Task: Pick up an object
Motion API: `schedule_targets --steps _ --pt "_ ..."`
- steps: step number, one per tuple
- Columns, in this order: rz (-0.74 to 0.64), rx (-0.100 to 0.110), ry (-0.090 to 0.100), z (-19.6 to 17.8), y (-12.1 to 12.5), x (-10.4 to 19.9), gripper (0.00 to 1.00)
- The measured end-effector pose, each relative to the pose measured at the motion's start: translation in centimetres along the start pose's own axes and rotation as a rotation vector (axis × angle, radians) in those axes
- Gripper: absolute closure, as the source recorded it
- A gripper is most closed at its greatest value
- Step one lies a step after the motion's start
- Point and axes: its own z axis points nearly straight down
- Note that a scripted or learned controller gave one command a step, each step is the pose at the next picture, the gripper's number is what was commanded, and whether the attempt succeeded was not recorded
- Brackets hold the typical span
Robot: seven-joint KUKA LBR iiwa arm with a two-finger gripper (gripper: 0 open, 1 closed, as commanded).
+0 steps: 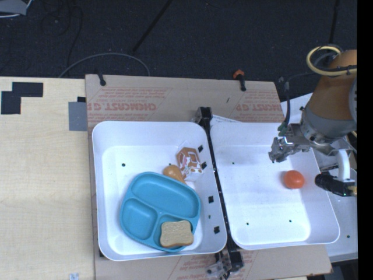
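My hand (284,147) hangs over the right bin (256,214), near its far right side, at the end of my grey arm (329,107) that comes in from the right with its orange band at the top. The hand is small and dark from up here, and I cannot tell how far it is open; nothing shows between its tips. Just beside it, a little nearer the camera and to the right, an orange ball (294,179) lies on the white floor of that bin, apart from my hand and not touching it. The ball sits close to the bin's right wall.

The left bin (108,156) holds the rest. A blue tray (151,206) with compartments lies tilted across its floor toward the near side. A slice of bread (176,234) rests in the tray's near right compartment. Past the tray's far edge, a small yellow-orange thing (173,172) lies touching or almost touching the tray rim, and just beyond it sits a brown and white packet (189,160), close to the divide between the bins. A dark strip (211,174) runs along that divide.

Both bins rest on a sheet of cardboard (175,101) with red print, laid on the pale wooden bench (41,185).
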Motion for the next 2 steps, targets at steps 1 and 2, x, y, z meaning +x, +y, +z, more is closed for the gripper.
schedule_targets --steps 1,2 --pt "0.0 -0.002 -0.001 -6.1 0.8 -0.1 1.0" --pt "-0.002 0.004 0.001 -6.2 1.5 4.4 1.0"
